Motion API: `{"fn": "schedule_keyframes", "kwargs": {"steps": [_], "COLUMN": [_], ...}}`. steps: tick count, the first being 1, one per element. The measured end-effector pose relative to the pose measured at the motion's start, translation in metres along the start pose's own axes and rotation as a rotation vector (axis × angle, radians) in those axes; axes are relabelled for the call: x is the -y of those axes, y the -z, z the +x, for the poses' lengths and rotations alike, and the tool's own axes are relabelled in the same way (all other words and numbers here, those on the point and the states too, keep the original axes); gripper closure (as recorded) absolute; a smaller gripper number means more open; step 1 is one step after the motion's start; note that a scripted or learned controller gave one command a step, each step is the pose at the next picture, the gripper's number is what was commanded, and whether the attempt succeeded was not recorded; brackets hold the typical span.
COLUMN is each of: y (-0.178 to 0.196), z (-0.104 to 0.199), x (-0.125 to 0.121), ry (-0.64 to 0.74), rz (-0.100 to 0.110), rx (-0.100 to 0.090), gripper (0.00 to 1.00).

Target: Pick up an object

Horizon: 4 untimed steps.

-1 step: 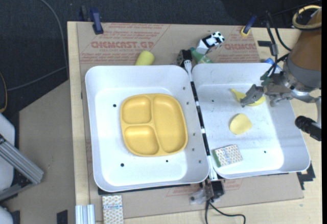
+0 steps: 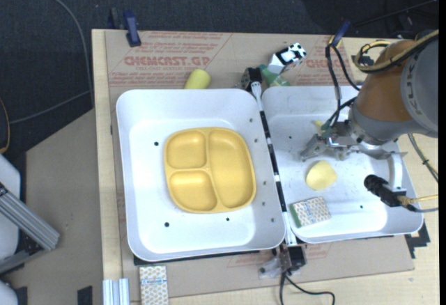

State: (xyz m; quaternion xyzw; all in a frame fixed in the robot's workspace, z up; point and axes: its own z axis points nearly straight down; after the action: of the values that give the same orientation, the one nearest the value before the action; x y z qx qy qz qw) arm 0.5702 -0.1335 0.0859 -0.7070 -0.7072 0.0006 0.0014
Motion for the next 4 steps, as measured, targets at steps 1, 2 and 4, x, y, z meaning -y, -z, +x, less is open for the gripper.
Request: {"fn": "schedule_keyframes", "kwargs": {"steps": [1, 2, 4], "y": [-0.002, 0.010, 0.020], "z": [0.024, 0.024, -0.033], "x": [0.039, 0.037, -0.024], "ry": [-0.001, -0.001, 0.000], "rz": [-0.001, -0.008, -0.004], "rx": [0.000, 0.001, 0.002], "gripper": [0.00, 1.00, 0.00]}}
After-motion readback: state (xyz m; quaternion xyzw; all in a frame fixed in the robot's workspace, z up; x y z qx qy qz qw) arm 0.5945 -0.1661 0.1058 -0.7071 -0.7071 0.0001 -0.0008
